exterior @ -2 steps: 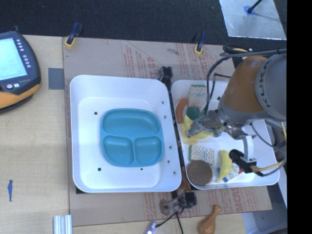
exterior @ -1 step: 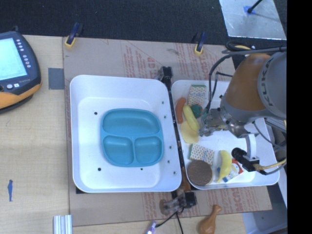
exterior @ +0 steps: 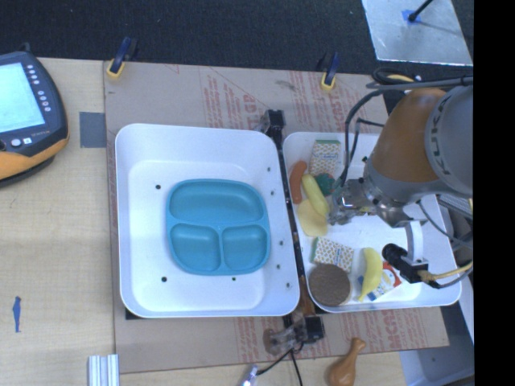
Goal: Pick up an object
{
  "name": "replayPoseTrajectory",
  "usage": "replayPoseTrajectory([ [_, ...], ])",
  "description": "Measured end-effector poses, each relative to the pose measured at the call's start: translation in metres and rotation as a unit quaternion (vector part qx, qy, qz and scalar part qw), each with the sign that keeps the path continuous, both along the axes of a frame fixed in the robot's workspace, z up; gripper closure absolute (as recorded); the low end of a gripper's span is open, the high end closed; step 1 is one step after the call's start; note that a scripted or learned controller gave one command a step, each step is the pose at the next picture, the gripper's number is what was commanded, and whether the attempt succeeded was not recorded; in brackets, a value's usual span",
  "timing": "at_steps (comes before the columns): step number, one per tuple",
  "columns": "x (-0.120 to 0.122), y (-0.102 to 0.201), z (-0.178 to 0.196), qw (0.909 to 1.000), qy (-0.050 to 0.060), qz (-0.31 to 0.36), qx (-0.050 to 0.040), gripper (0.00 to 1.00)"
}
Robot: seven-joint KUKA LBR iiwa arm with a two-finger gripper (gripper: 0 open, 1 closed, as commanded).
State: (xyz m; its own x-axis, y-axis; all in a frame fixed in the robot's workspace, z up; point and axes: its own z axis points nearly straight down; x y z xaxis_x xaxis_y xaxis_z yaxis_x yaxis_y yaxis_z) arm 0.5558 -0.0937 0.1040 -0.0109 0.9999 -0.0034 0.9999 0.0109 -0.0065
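Jaws' state could not be read — gripper (exterior: 344, 203) sat low in the right bin (exterior: 438, 300), beside a yellow pear (exterior: 312, 215) and banana (exterior: 315, 195).

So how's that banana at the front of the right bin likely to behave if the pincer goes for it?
The banana is curved and looks smooth, so it may slip or swivel when squeezed. It looks like a toy, probably light. It lies close beside a brown disc, so a push could shove both.
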Motion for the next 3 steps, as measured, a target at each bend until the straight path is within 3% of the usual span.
replayPoseTrajectory([
  [1,0.057,0.022,0.088,1.0000,-0.002,-0.003,0.0015,0.00],
  [2,0.058,-0.008,0.047,1.0000,0.000,-0.003,0.0009,0.00],
  [3,0.043,-0.004,-0.013,1.0000,0.000,-0.002,0.0010,0.00],
])
